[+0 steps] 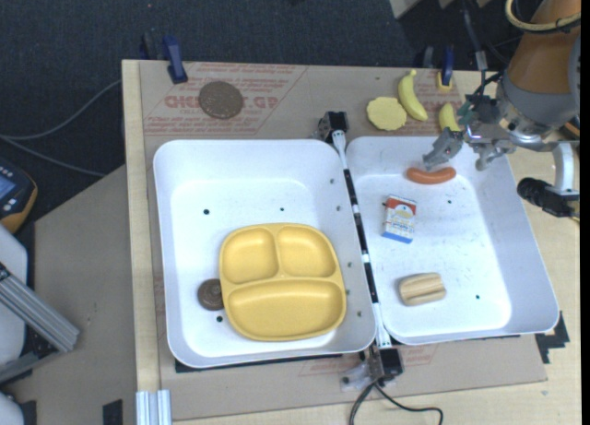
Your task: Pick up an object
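My gripper (pixel 464 144) sits at the far edge of the right bin (pixel 516 257), wrist coming in from the right with the orange band up top. Fingers (pixel 442 149) are spread, one prong angled down-left toward the hot dog (pixel 430 174), the other out to the right over the bin's far rim; nothing between them. The hot dog (reddish-orange, lying roughly left-right) is just near-left of my left fingertip, on the bin floor close to the far wall; can't tell whether the tip touches it. Also in the right bin: a small carton (pixel 399 218), white with red top and blue bottom, around the middle-left, and a tan bread roll (pixel 421 289) nearer the near edge, well apart from me. Left bin (pixel 175 230) holds a yellow divided plate (pixel 279 280), three compartments, sitting near-centre, with a brown cookie (pixel 211 295) just beside its left edge, partly tucked under the rim. On the bench (pixel 138 183) beyond the bins: a yellow round slice-like piece (pixel 386 113) and a banana (pixel 413 95) just far-left of my gripper, another yellow piece (pixel 449 117) partly hidden behind my wrist, and a brown disc (pixel 220 99) far-left on the printed board. A blue clamp (pixel 173 59) grips the bench's far-left edge. A black hinge strip (pixel 355 220) runs between the two bins.
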`<state>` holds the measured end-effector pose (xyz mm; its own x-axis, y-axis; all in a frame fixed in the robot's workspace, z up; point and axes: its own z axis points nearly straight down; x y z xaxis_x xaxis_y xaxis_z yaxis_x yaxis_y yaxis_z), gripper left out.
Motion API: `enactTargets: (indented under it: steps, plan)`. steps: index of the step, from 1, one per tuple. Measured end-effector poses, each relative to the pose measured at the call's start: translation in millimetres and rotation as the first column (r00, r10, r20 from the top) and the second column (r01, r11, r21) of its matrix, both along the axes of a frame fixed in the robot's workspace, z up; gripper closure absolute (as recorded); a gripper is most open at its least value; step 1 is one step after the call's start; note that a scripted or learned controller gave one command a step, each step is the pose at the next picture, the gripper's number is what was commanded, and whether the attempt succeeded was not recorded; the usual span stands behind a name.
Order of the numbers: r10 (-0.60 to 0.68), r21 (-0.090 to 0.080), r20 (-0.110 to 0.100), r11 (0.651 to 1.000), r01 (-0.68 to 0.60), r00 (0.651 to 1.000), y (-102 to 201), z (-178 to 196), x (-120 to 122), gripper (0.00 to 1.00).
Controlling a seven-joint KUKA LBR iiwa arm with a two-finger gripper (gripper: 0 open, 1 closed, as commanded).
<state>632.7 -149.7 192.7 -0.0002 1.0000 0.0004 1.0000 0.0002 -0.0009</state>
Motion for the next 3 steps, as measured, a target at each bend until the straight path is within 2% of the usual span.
enactTargets:
  steps: [1, 2, 3]
  plan:
    - [0.004, 0.004, -0.008, 1.0, -0.004, 1.0, 55, -101, -14, 0.0]
    - [0.001, 0.0, -0.005, 1.0, -0.001, 1.0, 58, -109, 22, 0.0]
    - [-0.002, 0.0, -0.003, 1.0, 0.002, 1.0, 43, -108, -1, 0.0]
